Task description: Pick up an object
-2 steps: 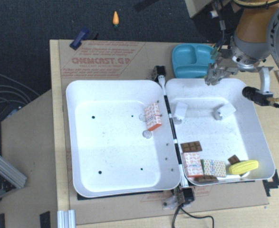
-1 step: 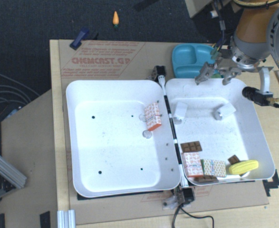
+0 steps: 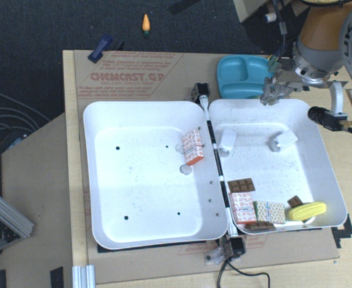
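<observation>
I see the gripper (image 3: 273,95) hovering over the right bin's (image 3: 319,155) far rim, nothing between its fingers; can't tell how far they're open. Just beside it on the far side: teal tray (image 3: 243,75). Below it in the bin: two pale blocks (image 3: 282,140). Well toward the near edge: chocolate bar (image 3: 241,185), red-white carton (image 3: 243,208), patterned box (image 3: 270,212), yellow corn-like toy (image 3: 306,210). Left bin (image 3: 140,221) has another red-white carton (image 3: 193,147); print unreadable. Board (image 3: 128,71) reads "CHEMCAST GP".
</observation>
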